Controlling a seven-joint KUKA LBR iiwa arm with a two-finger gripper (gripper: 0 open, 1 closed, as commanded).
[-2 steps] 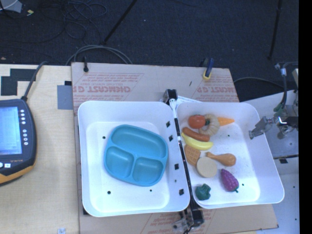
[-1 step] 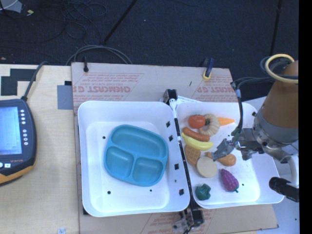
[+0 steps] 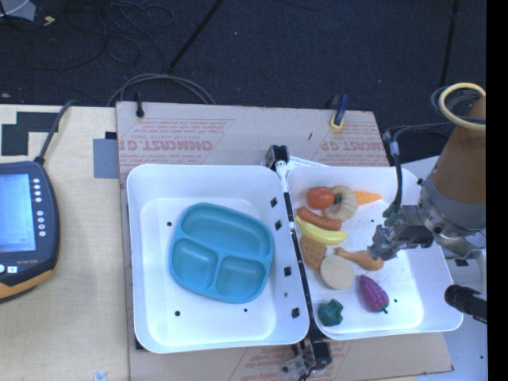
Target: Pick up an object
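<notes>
- Orange and brown, the small drumstick-shaped toy (image 3: 361, 257) lies in the right bin (image 3: 413, 312), and the gripper (image 3: 386, 243) hangs just above its thick end; to my eye this is the object the arm is going for.
- From here I cannot tell if the jaws are open or closed, because the dark metal parts blur together; nothing is clearly seen between them, so I would not say that anything is held.
- Other toys are crowded on the left of it: a yellow banana (image 3: 321, 231), a pale round disc (image 3: 336, 273), a tomato (image 3: 320, 198) and a cream-coloured gourd (image 3: 344, 202) further up.
- A purple fruit (image 3: 373, 293) lies just below the gripper, and a green piece (image 3: 331, 313) is near the bin's bottom edge.
- To do this step well, I think the arm should come down straight on the thick end, with the jaws across the narrow width of the toy.
- It should keep away from the disc and the purple fruit, which could be pushed aside.
- The blue tray (image 3: 222, 252) in the left bin (image 3: 151, 213) is well apart and plays no part.
</notes>
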